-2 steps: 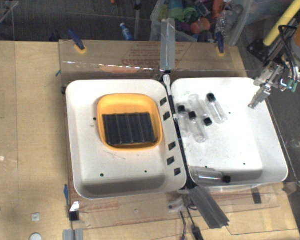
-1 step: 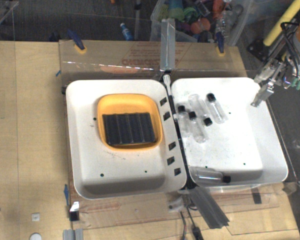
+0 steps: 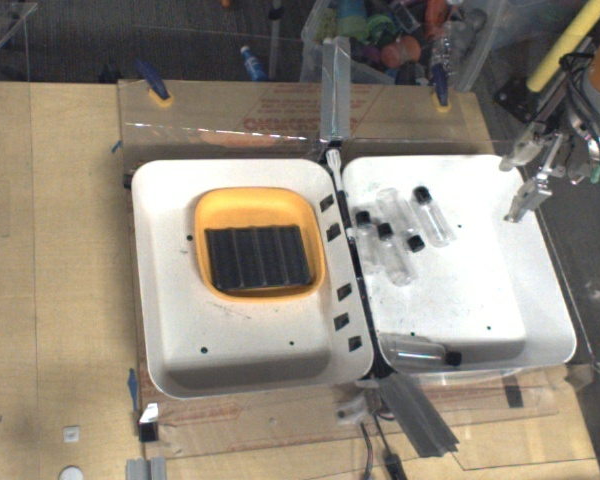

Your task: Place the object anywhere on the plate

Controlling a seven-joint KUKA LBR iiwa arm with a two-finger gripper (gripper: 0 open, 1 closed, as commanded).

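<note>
An orange-yellow plate (image 3: 209, 215) lies in the left bin (image 3: 165, 318). A dark ribbed rectangular block (image 3: 258, 256) rests flat on it. Clear vials with black caps (image 3: 429, 213) lie scattered in the back left part of the right bin (image 3: 500, 298). One more clear vial (image 3: 420, 349) lies at that bin's front wall. My gripper (image 3: 522, 180) hovers over the right bin's back right corner, well right of the vials. Its two fingers stand apart with nothing between them.
A divider strip with black tabs (image 3: 340, 268) runs between the two bins. A crate of colourful toys (image 3: 400, 13) stands behind the bench. A yellow tube (image 3: 570, 33) leans at the upper right by the arm.
</note>
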